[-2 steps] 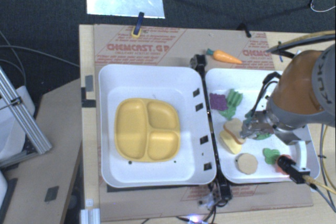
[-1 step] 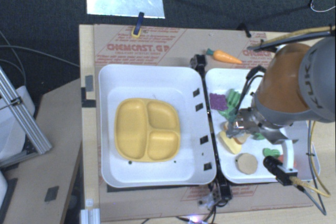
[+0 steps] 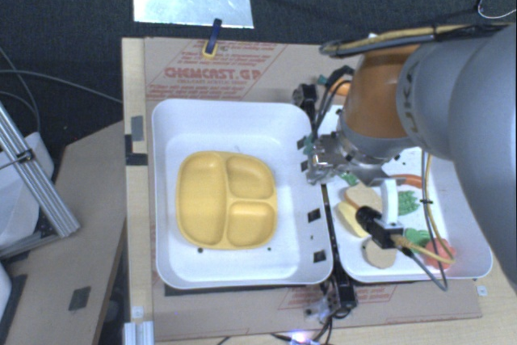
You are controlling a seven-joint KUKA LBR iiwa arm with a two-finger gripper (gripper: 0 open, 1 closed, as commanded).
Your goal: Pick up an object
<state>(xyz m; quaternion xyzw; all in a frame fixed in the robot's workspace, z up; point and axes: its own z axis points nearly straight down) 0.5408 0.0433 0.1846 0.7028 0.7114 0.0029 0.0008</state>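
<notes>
The right bin (image 3: 472,258) holds several toy food pieces: a pale cream slice (image 3: 363,196), a yellow wedge (image 3: 349,216), a tan round disc (image 3: 378,255), a green leafy piece (image 3: 408,204), an orange carrot-like stick (image 3: 410,180) and an orange and green piece (image 3: 432,248). My gripper (image 3: 347,174) hangs low over the near-left part of this bin, just above the cream slice. The grey and orange wrist hides most of it. I see nothing held.
The left bin (image 3: 174,121) contains a yellow divided plate (image 3: 227,199). The wall between the bins runs just left of the gripper. The arm covers the far half of the right bin. A blue and yellow tool (image 3: 212,39) lies on the cardboard behind the bins.
</notes>
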